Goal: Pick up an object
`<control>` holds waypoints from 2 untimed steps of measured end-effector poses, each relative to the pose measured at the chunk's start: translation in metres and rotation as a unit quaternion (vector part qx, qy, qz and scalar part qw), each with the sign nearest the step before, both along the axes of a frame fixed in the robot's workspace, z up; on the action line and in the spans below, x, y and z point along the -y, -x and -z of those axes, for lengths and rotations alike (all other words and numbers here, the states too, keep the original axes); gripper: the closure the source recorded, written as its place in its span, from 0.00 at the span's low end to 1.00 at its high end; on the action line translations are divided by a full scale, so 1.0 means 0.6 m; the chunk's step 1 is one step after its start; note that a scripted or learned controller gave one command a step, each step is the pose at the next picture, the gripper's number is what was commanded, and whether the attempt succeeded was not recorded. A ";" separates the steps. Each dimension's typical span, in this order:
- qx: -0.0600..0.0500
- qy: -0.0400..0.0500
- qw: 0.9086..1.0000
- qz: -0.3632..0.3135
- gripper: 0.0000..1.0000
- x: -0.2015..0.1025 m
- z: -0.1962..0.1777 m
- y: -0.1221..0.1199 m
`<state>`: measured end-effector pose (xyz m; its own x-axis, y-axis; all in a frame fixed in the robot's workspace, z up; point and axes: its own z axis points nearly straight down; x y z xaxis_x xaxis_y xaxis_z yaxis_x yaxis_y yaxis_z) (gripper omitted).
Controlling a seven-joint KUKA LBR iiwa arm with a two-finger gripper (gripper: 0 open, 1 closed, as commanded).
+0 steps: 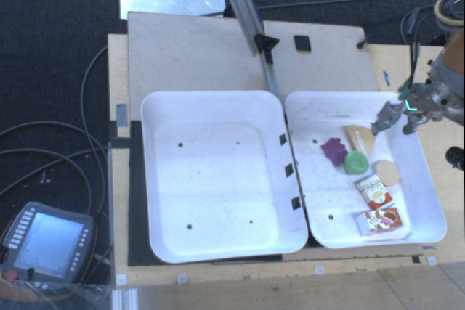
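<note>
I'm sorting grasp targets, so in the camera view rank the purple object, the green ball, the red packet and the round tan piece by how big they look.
1. red packet
2. purple object
3. green ball and round tan piece: these look alike, so I won't rank them.

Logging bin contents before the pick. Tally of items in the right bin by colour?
Purple: 1
Green: 1
Tan: 2, a wedge and a round piece
Yellow and white packet: 1
Red and white packet: 1
Total: 6, all in the right bin.
</note>
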<state>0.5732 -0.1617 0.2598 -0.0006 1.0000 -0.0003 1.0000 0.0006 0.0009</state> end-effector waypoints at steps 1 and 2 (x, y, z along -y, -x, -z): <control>0.000 0.000 1.000 0.000 0.00 0.000 0.000 0.000; -0.002 0.000 1.000 0.000 0.00 -0.008 0.096 -0.011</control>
